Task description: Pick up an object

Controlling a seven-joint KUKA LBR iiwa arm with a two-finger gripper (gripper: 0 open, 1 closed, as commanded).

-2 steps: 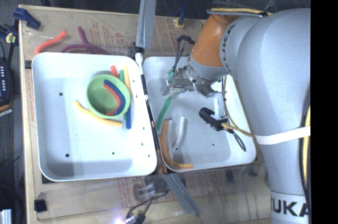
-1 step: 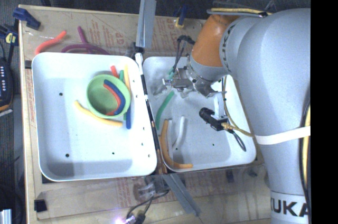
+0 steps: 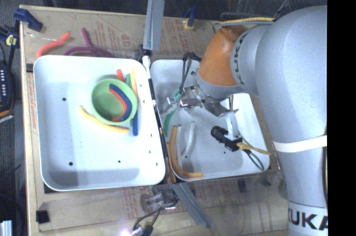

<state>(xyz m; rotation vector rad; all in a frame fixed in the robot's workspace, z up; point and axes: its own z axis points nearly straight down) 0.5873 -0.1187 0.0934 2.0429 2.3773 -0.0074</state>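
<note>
The grey arm (image 3: 289,73) is seen reaching in from the right over the right bin (image 3: 214,165), with its orange band (image 3: 219,59) lying above that bin's far half. The gripper (image 3: 181,100) is lowered into the left part of the right bin, close to the wall shared with the left bin (image 3: 41,118). Whether it is spread or pressed together cannot be told, as it is seen from above and partly masked by the wrist. A small green piece (image 3: 168,118) is found just beside the gripper, towards the near side; whether it is touched cannot be told.

Nearer the front of the right bin, an orange curved tube (image 3: 174,154) is laid along the left wall and bent along the front wall. A pale curved piece (image 3: 191,140) is set just beside it. Both are apart from the gripper.

In the left bin a green bowl (image 3: 103,102) is placed upright, with a blue and a red curved piece held inside it. A yellow stick (image 3: 100,121) is laid against the bowl's near side, and a blue stick (image 3: 134,123) is laid at its right.

On the bench (image 3: 83,207) behind the left bin, an orange stick (image 3: 53,44) and a purple tube (image 3: 92,51) are seen.
</note>
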